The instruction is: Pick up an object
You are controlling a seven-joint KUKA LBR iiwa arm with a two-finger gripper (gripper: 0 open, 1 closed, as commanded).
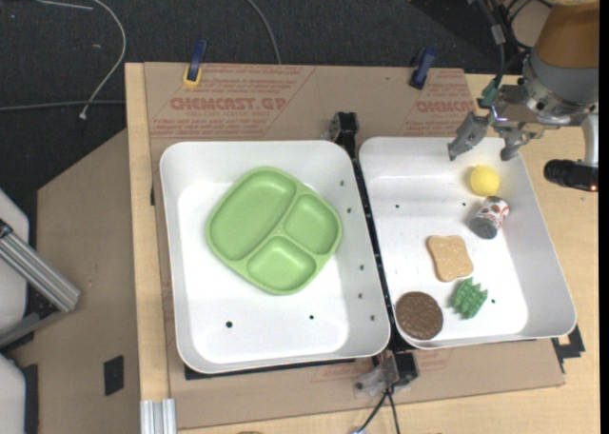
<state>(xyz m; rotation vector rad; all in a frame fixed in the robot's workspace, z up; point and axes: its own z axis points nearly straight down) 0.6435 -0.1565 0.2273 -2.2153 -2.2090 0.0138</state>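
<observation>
Five small things in the right bin, listed near to far: brown round disc against the near rim by the left corner; green spiky toy just right of it, a little apart; tan bread slice behind both, mid-floor; small can tipped on its side, further back toward the right wall; yellow ball just behind the can, close but seemingly not touching. Bare white floor along the left half of that bin, from the middle back to the far rim. Left bin with a green divided plate set at a slant near its centre, broad open margin on all sides, widest toward the near edge. Bins side by side on the cardboard-covered surface, inner rims almost meeting. At the far rim of the right bin, tool raised over the back edge, two fingers spread wide, nothing between them, ball just in front of its right finger. Two blue clamps on the far edge of the cardboard.
</observation>
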